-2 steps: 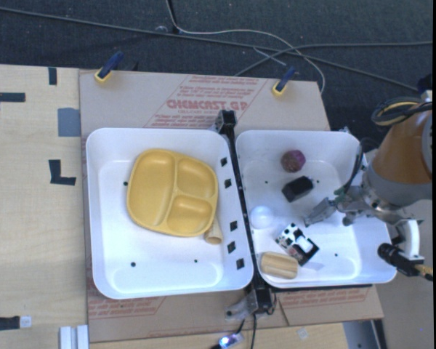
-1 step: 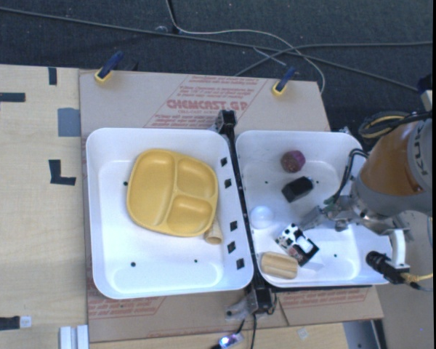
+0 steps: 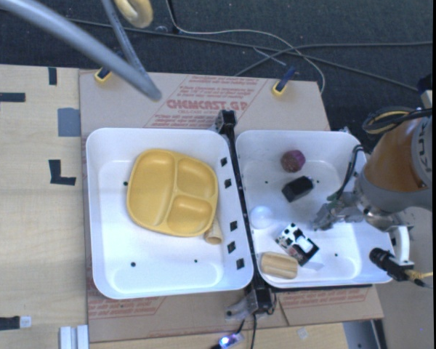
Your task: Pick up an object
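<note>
Yellow plate [image 3: 173, 193] partly hides a tan piece [image 3: 214, 233].

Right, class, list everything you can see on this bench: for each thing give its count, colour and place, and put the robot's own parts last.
Bins: two, white, side by side on the bench.
Divided plate: one, yellow, in the left bin.
Small tan piece: one, at the plate's lower right edge.
Round ball: one, dark purple, top of the right bin.
Black block: one, right bin, below the ball.
Clear rounded object: one, whitish, right bin near the divider.
Black-and-white patterned object: one, lower right bin.
Tan cylinder: one, bottom edge of the right bin.
Cardboard sheet: one, brown with red print, under the bins.
Arm: one, grey with orange band, right.
Gripper: one, low in the right bin.
</note>
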`<control>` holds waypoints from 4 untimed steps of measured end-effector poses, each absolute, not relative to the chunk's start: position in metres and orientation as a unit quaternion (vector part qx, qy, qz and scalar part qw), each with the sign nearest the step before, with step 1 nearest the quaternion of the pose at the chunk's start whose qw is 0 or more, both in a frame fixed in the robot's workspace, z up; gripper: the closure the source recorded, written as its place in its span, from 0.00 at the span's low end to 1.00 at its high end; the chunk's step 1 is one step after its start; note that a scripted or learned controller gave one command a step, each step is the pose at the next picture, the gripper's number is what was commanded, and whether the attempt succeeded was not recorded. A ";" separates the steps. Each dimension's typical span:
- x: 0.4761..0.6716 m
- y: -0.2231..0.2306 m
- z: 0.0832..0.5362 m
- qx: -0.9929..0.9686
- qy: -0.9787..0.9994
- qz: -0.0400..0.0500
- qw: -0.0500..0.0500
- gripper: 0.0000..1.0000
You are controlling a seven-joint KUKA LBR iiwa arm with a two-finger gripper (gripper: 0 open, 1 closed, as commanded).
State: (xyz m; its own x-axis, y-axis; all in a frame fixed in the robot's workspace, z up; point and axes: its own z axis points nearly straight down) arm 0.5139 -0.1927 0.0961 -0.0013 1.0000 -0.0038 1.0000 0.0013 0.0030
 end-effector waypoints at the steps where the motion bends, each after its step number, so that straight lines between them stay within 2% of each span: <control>1: 0.515 -0.203 0.146 0.707 0.707 0.001 0.002 1.00; 2: 0.506 -0.201 0.198 0.707 0.707 0.001 0.002 1.00; 3: 0.507 -0.200 0.210 0.707 0.708 0.000 0.001 1.00; 4: 0.515 -0.141 0.210 0.704 0.710 0.001 -0.001 1.00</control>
